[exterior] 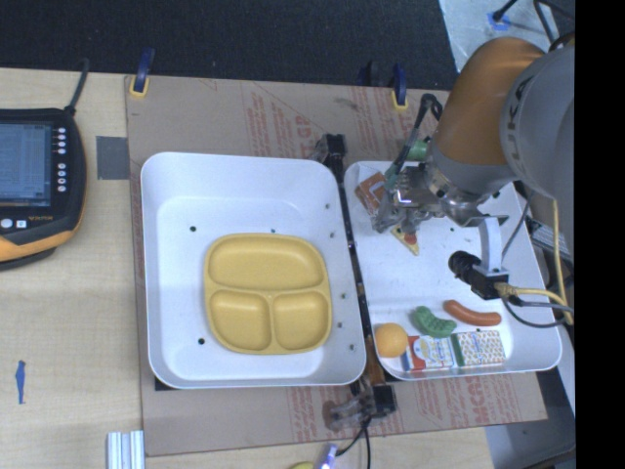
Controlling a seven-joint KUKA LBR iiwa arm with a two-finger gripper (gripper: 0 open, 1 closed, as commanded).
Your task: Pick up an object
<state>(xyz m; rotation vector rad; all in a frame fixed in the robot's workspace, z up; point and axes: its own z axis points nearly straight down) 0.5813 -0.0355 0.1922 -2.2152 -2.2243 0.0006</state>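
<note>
The nearest things to me are a small orange-yellow wedge (pixel 410 241) lying just under my fingertips on the floor of the right bin (pixel 430 286), and a reddish-brown packet (pixel 369 193) against the bin's upper left corner, just beside me. My gripper (pixel 398 208) is down in that upper left part of the right bin, close over the wedge; whether it is spread or pressed together I cannot tell from this slant, and nothing shows clearly pinched in it. Along the bin's near edge lie an orange ball (pixel 391 339), a green piece (pixel 431 321), a sausage (pixel 473 313) and a printed carton (pixel 457 351), the carton touching the green piece and the ball just beside it. My arm (pixel 493 96) comes in over the bin's far right. The left bin (pixel 176 262) holds a yellow divided tray (pixel 267 292) lying flat. A handheld control pendant (pixel 34 184) rests on the bench well to the left.
</note>
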